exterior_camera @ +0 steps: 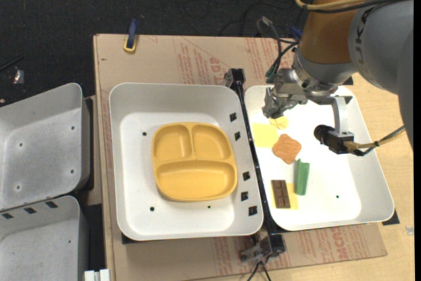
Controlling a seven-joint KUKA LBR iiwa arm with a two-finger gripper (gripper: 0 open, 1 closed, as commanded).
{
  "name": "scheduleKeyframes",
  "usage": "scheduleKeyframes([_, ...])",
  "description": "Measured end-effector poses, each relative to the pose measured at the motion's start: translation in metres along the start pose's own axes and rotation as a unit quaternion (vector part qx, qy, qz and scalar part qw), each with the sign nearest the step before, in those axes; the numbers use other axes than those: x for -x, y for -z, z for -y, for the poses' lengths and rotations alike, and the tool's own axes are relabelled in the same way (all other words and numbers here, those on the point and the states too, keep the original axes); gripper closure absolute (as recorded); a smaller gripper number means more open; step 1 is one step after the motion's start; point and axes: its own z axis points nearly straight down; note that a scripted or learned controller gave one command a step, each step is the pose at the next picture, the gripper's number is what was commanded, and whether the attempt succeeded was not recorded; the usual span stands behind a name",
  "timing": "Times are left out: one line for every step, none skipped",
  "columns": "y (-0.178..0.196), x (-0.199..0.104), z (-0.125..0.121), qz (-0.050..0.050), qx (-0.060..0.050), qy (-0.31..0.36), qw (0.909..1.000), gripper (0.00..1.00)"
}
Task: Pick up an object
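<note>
While the fingers (275, 112) hang low over the right bin (368, 161), you cannot tell how wide they are. The yellow piece (264, 135) lies just below them, the orange piece (287, 149) beside it.

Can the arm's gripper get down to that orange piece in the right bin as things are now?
Probably yes. The gripper hangs over the right bin, up and to the left of the orange piece. The piece lies uncovered, with the yellow piece and green block close beside it.
</note>
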Motion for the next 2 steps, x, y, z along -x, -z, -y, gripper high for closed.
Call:
scheduleKeyframes([0.009, -0.049, 0.019, 0.0, 0.001, 0.0, 1.0, 1.0])
scheduleKeyframes([0.007, -0.094, 0.044, 0.0, 0.0, 0.0, 1.0, 1.0])
